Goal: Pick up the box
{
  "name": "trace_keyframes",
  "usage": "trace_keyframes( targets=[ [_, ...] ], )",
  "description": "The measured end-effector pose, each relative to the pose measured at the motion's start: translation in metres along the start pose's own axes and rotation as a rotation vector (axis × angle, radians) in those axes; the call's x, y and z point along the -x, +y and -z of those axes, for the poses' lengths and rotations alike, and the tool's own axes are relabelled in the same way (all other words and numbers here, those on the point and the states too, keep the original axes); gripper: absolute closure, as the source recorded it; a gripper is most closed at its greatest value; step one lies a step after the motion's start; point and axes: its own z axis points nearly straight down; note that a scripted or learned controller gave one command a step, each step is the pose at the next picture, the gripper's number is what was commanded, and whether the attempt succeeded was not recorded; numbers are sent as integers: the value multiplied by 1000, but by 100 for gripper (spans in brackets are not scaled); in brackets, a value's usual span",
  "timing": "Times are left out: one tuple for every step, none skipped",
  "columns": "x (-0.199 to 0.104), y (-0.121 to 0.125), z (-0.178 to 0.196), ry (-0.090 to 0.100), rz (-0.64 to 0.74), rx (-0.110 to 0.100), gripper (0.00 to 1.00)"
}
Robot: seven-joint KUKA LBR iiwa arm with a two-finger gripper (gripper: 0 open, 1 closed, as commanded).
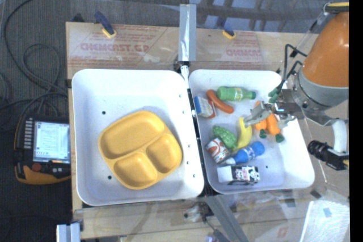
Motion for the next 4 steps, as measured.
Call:
trace_keyframes(
  targets=[
    [-15, -9, -127, -6, 4, 27, 0],
    [-17, -10, -121, -2, 5, 22, 100],
    [39, 95, -81, -2, 167, 2, 100],
    [39, 95, -81, -3, 167, 2, 0]
  ],
)
